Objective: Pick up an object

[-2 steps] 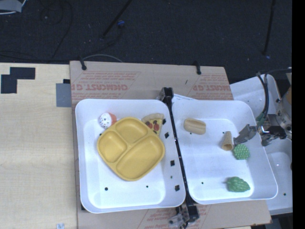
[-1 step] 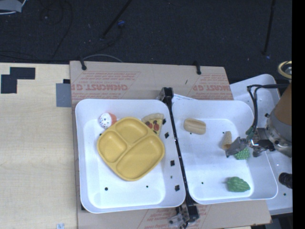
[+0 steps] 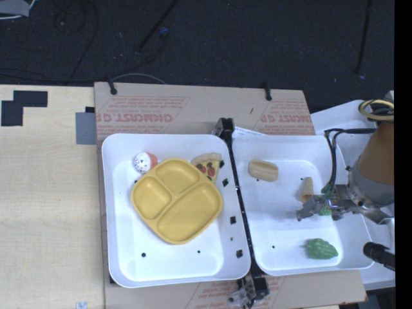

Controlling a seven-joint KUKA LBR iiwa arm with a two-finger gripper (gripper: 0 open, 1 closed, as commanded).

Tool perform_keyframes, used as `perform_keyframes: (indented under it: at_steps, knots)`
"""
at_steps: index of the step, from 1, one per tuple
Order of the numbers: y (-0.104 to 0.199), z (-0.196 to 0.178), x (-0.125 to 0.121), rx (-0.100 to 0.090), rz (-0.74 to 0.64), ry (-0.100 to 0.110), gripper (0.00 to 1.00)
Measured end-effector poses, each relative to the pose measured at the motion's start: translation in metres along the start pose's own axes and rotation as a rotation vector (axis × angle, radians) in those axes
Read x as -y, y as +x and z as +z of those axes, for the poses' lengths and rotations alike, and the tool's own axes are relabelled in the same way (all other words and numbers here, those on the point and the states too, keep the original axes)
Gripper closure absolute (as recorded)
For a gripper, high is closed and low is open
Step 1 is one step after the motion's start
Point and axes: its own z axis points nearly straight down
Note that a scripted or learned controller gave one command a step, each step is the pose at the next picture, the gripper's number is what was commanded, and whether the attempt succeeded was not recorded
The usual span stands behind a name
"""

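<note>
Low in the right bin (image 3: 283, 262), the gripper (image 3: 311, 209) stands apart, beside a tan block (image 3: 306, 189).

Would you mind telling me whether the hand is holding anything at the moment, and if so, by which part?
It cannot be told. The hand sits low in the right bin, right beside a small tan piece, but no object is visibly between its tips.

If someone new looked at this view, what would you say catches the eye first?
Most striking is the yellow divided plate, sitting tilted in the left bin, with a pizza-slice toy and a small white ball at its upper edge. In the right bin, the gripper reaches in from the right near a small tan piece, with a bread-roll toy above and a green leafy toy below.
</note>
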Motion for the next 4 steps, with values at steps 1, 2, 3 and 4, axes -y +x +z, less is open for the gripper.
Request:
perform_keyframes:
  at_steps: [1,2,3,4]
  knots:
    - [0.0,0.044,0.004,0.0,0.0,-0.001,0.0]
    - [-0.001,0.031,0.003,0.001,0.003,-0.003,1.0]
    - [0.005,-0.019,-0.006,0.003,-0.003,-0.011,1.0]
    - [0.005,-0.072,-0.006,0.004,-0.003,-0.012,1.0]
